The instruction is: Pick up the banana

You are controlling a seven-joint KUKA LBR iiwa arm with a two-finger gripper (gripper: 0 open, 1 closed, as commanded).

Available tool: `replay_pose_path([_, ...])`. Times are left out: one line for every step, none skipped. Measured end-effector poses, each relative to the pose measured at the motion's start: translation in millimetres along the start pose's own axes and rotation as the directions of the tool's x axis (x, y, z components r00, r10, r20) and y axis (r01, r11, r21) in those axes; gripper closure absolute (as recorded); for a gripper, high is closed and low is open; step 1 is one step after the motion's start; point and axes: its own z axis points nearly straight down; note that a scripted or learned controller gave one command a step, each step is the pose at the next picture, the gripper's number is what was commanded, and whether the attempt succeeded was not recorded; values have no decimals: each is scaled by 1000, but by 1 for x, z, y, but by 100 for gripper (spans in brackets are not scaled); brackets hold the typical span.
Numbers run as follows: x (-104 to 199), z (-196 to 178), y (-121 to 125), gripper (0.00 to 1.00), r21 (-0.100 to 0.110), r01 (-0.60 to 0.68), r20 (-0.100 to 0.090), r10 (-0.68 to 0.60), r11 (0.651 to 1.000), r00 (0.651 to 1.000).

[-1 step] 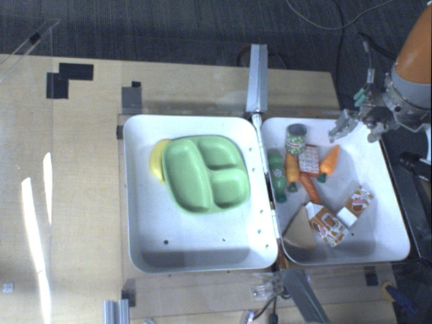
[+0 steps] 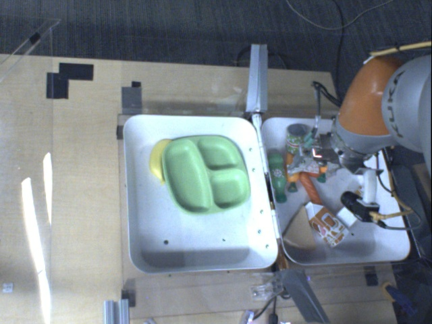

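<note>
Honestly, nothing was done yet. The banana (image 2: 156,160) sat in the left bin (image 2: 196,255), mostly tucked under the left edge of the green divided tray (image 2: 206,173), just a yellow sliver curving roughly top to bottom. The claw (image 2: 316,152) hung over the clutter in the right bin (image 2: 378,248), well apart from it; I couldn't tell its state.
</note>
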Motion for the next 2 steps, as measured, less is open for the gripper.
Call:
replay_pose_path([-40, 51, -92, 0, -8, 12, 1, -12, 1000, 1000])
replay_pose_path([-6, 51, -65, 0, -11, 16, 0, -16, 1000, 1000])
